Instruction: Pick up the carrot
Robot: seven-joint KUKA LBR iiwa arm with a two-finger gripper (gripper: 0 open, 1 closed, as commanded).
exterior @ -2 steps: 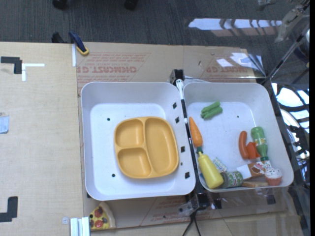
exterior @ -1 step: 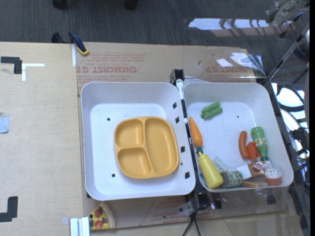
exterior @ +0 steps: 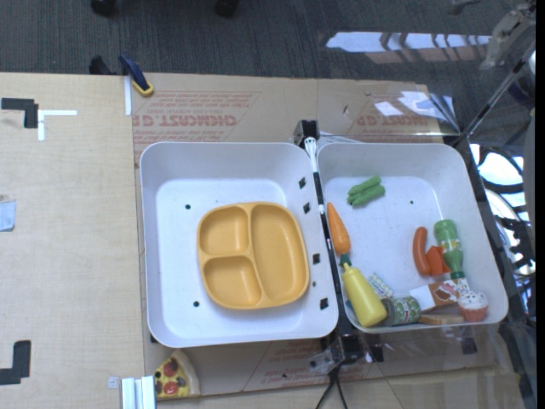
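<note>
Light wood-grain worktop (exterior: pixel 68 254) with black tape marks. A brown cardboard sheet (exterior: pixel 213 113) with red print lies under two white bins. Dark carpeted floor (exterior: pixel 281 24) runs along the top, with chair castors (exterior: pixel 106 2) on it.

The left bin (exterior: pixel 166 254) is smooth white plastic with rounded corners. It holds a yellow plate (exterior: pixel 253 254), a glossy rounded square with three compartments.

The right bin (exterior: pixel 400 164) is the same kind, touching the left one along a clipped seam. The carrot (exterior: pixel 338 228) lies in the right bin tight against its left wall, next to the seam. It is orange, tapered and smooth, with the narrow tip pointing up the view.

Just below the carrot, nearly touching it, is a yellow squeeze bottle (exterior: pixel 364 296), lying tilted. Green pea pods (exterior: pixel 366 191) sit near, up and to the right. A red sausage (exterior: pixel 420 250), a green bottle (exterior: pixel 447 241), a small can (exterior: pixel 404 309) and a cupcake (exterior: pixel 473 301) cluster toward the right and bottom wall, apart from the carrot. Nothing lies over the carrot; only the wall crowds its left side.

A pizza slice toy (exterior: pixel 173 375) lies on the worktop below the left bin.
</note>
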